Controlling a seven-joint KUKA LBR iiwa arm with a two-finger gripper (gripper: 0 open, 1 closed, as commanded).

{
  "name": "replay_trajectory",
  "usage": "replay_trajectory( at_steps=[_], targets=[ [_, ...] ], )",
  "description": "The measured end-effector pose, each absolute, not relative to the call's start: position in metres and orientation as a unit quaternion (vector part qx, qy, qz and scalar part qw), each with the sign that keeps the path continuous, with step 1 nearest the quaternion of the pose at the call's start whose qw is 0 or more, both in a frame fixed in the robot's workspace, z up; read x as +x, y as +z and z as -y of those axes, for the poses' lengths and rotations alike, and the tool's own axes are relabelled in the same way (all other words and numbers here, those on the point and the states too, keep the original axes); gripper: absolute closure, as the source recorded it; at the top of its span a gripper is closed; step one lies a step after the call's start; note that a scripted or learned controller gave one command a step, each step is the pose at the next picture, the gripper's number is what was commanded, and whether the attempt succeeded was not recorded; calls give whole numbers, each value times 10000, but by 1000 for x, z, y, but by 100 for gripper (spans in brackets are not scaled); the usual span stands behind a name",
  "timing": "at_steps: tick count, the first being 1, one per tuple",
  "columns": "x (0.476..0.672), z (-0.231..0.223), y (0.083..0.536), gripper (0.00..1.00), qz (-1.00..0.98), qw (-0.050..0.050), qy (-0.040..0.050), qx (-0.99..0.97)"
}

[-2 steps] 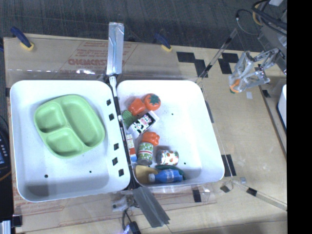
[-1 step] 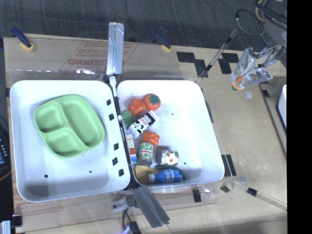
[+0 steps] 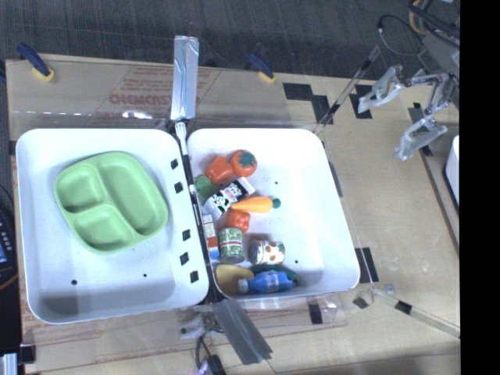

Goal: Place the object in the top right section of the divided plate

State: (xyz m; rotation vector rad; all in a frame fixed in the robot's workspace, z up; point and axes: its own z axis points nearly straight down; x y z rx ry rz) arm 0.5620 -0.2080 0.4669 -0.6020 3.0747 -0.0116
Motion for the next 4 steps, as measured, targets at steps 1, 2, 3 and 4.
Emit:
replay_trajectory(
  at_steps=[1, 2, 3, 4],
  targets=[
    [615, 211, 443, 0, -9546, 28, -16, -2979],
    [637, 208, 444, 0, -9083, 36, -26, -4184],
    [658, 208, 444, 0, -8562, 38, -32, -5167],
    [658, 208, 444, 0, -8008, 41, -40, -5988]
  ],
)
